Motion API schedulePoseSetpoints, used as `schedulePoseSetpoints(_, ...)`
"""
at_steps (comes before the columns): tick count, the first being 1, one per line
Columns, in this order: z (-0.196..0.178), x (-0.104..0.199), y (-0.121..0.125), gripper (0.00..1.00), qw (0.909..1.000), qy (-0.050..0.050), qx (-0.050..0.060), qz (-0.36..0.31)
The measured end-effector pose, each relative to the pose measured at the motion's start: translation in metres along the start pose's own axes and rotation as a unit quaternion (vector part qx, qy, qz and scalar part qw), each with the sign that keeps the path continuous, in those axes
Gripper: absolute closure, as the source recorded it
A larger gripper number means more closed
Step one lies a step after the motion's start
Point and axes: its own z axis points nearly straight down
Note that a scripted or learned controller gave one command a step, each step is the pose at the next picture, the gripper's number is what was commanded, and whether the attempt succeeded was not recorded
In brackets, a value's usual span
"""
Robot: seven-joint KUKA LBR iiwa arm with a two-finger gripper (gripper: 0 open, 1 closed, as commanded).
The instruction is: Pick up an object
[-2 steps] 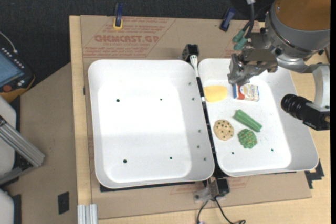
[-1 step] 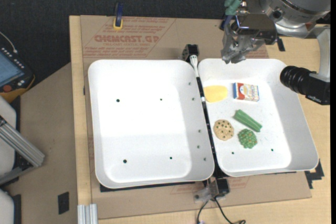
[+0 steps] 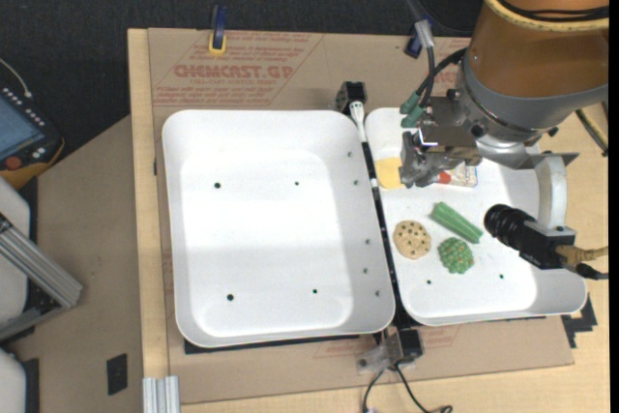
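Desk: tan surface under a brown cardboard sheet with red print along its far edge.
Clamp: blue and yellow, on the sheet's far edge, above the left bin.
Left bin: shallow, white, four small dark dots on its floor; its right wall sits against the right bin.
Black clip: at the far end of the seam between the two bins.
Right bin: white, holds all the loose things.
Yellow piece: flat, by the bin's left wall, just beside the pincer and partly hidden by it.
Cookie: round, pale brown with dark specks, nearer the camera than the yellow piece.
Pincer: low over the far left part of the right bin, between the yellow piece and the white and red item; how far open it is cannot be told, nor whether it has hold of anything.
White and red item: small, just right of the pincer.
Green stick: lies at a slant, right of the cookie.
Green knobbly lump: just below the stick, near the cookie.
Arm: orange band and grey wrist, over the bin's far right.
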Motion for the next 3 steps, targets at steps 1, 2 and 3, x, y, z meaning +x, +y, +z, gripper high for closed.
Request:
schedulePoseSetpoints(1,0.072,-0.049,0.002,1.0,1.0,0.001,-0.002,0.001)
schedulePoseSetpoints(2,-0.039,-0.016,0.002,1.0,0.9999,0.003,-0.014,-0.005)
schedulePoseSetpoints(3,-0.137,0.028,0.0,1.0,0.9999,0.004,-0.014,-0.005)
